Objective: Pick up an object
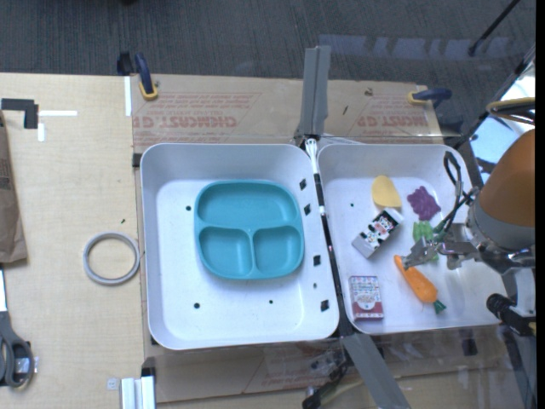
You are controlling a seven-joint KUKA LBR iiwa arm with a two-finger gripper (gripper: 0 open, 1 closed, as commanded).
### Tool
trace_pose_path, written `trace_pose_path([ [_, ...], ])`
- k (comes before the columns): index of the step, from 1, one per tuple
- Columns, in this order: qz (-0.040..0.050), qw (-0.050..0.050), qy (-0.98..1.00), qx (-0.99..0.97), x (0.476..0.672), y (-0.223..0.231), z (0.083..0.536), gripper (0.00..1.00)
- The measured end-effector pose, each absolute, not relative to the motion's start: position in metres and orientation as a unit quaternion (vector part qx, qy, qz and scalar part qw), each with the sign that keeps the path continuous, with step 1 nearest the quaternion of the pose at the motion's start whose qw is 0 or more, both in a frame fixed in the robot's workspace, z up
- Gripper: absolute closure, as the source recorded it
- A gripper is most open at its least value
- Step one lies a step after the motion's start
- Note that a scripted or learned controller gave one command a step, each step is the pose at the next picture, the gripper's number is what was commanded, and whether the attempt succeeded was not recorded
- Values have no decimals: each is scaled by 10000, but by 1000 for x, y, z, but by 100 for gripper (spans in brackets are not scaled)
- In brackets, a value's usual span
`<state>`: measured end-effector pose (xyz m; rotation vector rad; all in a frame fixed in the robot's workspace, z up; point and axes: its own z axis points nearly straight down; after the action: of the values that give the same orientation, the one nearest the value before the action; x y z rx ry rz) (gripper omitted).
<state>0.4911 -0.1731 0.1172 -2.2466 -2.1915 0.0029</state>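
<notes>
Approach step: gripper (423, 252) hovered low in right bin (341, 228), just above orange carrot (419, 283), jaws' state unclear; next, descend and close squarely.

Wooden bench (68, 203) with two white bins (170, 313), tape ring (111, 257).

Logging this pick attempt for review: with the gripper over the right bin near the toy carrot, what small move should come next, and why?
Probably a short descent onto the carrot. The gripper sits just above its bare orange end, with nothing between its fingers, and the green piece lies close behind, so a straight drop seems safest.
</notes>
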Motion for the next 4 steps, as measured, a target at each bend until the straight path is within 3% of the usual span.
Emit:
trace_pose_path([
  [1,9,10,-6456,-7637,539,-188,91,0],
  [2,14,19,-6443,-7647,539,-188,99,100],
  [3,15,20,-6445,-7646,539,-188,99,0],
  [4,12,14,-6397,-7686,525,-183,91,0],
])
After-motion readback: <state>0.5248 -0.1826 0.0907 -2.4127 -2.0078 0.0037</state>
